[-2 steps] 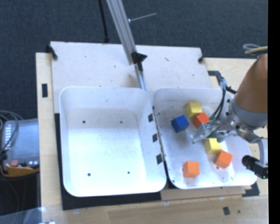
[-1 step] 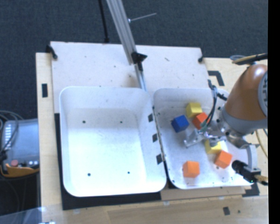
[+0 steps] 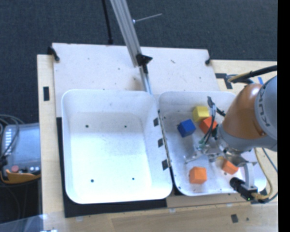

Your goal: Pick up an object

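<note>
orange cube (image 3: 198, 175) in right bin (image 3: 170, 129), arm (image 3: 246, 115) above, blue cube (image 3: 186, 127) beyond

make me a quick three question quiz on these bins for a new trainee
1. True or false: the small blue cube lies in the right white bin.
2. Which block sits closest to the right white bin's near rim?
A. the yellow cube
B. the small blue cube
C. the orange cube
3. Fill in: the grey arm with the orange band reaches over the ____ bin, not the left white bin.

Key
1. True.
2. C, the orange cube.
3. Right.
</note>
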You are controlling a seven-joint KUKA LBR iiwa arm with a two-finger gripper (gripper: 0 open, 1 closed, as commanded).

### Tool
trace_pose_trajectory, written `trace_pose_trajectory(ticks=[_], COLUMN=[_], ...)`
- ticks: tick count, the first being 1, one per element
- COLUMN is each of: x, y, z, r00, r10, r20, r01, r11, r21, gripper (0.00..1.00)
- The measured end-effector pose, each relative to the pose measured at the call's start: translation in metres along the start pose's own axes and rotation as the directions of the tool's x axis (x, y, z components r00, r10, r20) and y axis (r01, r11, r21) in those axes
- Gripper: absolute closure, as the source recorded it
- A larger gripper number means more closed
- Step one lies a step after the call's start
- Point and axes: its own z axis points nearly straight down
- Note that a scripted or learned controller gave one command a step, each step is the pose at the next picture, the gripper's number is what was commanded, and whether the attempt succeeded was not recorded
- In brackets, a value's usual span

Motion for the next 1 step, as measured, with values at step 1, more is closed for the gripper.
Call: trace_pose_trajectory(ticks=[1], x=[-0.0014], y=[0.0021], z=[-0.0141], r00=[1.000], r10=[0.012], r20=[0.002], r01=[-0.012], r11=[1.000], r21=[-0.009], gripper=[1.00])
